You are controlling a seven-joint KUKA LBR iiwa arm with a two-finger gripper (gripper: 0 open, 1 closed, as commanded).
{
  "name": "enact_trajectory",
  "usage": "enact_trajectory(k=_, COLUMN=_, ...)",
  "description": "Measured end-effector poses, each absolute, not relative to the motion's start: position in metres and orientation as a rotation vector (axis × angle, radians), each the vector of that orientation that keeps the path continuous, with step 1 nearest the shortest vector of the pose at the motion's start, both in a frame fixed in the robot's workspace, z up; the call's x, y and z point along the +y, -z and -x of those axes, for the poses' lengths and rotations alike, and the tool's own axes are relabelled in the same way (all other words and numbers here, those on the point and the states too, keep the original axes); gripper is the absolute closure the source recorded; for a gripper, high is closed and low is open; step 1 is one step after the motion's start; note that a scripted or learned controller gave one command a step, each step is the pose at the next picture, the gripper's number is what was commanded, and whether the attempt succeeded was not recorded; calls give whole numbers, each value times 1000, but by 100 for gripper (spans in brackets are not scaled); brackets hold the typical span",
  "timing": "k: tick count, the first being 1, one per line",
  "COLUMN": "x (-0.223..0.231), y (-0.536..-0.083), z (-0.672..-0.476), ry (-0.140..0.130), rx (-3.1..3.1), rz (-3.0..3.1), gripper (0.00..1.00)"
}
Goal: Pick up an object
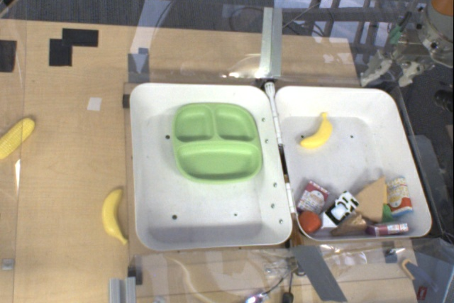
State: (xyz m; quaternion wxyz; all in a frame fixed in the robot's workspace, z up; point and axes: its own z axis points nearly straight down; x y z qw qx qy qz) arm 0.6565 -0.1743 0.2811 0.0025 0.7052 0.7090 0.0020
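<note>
Camera view: pincer (pixel 397 67) above right bin's (pixel 369 106) far corner; opening cannot be told.

The two bins (pixel 213 99) look like smooth white plastic with a soft sheen — the green tray (pixel 216 140) matt plastic. The bench (pixel 64 152) is pale wood — the banana (pixel 317 133) glossy yellow.
</note>
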Motion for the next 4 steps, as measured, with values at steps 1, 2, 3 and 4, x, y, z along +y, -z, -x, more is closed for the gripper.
enact_trajectory(k=1, x=-120, y=-192, z=-635, ry=-5, rx=2216, rz=-2223, gripper=0)
enact_trajectory(k=2, x=-108, y=-88, z=-650, ry=-10, rx=2251, rz=-2180, gripper=0)
enact_trajectory(k=3, x=-106, y=-102, z=-653, ry=-22, rx=2249, rz=-2175, gripper=100)
enact_trajectory(k=4, x=-45, y=-200, z=-651, ry=-10, rx=2254, rz=-2182, gripper=100)
